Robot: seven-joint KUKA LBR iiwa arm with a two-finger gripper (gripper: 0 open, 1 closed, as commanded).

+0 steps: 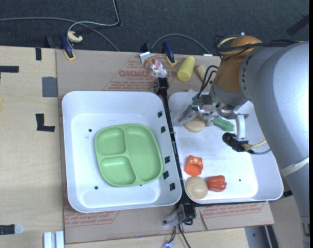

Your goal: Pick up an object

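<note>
A green divided plate [128,154] lay in the left bin [76,138]. In the right bin [259,182], an orange piece [193,165], a red pepper [216,182] and a tan ball [196,188] sat near the front. The arm [272,92] reached from the right, its gripper [197,115] low over a beige object [195,125]; the fingers' spread could not be told.
</note>
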